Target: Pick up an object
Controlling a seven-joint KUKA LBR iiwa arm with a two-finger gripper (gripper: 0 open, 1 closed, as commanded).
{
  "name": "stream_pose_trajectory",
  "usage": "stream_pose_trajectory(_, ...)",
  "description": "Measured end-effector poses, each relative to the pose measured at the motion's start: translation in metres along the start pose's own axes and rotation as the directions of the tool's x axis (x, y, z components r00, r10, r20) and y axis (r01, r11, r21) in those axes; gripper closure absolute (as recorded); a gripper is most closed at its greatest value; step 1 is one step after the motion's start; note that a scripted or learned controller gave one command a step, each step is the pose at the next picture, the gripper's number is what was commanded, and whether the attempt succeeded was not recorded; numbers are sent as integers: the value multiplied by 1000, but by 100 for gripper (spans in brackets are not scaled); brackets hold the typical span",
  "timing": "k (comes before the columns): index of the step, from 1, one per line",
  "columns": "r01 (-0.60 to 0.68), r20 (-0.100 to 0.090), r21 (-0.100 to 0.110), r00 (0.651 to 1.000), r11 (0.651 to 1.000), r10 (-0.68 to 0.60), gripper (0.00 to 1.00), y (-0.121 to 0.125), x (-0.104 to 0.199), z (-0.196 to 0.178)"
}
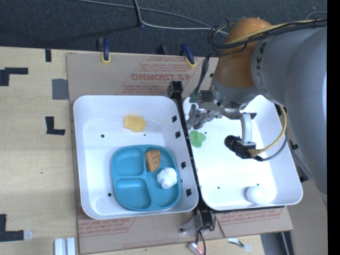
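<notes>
A small green object (197,138) lies in the right bin (276,158) near its left wall. My gripper (198,117) hangs just above and slightly behind it, under the orange-banded wrist. A white ball (258,194) rests at the right bin's front. In the left bin (87,142) a blue divided tray (130,187) holds a brown waffle-like piece (153,160) and a white lump (167,178). A yellow piece (135,123) lies on the bin floor behind the tray.
The big grey arm covers the right bin's back right part. A black fitting with a yellow cable (240,146) hangs over the bin's middle. Black clips (175,91) sit along the wall between the bins. Cardboard lies under both bins.
</notes>
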State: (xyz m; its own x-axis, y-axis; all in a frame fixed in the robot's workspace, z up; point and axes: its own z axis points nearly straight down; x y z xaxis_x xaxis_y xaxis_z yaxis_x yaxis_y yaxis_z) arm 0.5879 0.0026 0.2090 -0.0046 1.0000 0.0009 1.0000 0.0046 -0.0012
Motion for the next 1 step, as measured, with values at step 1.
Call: stream_pose_trajectory(1, 0, 0, 0, 1000, 1000, 0, 100, 0, 56, 6)
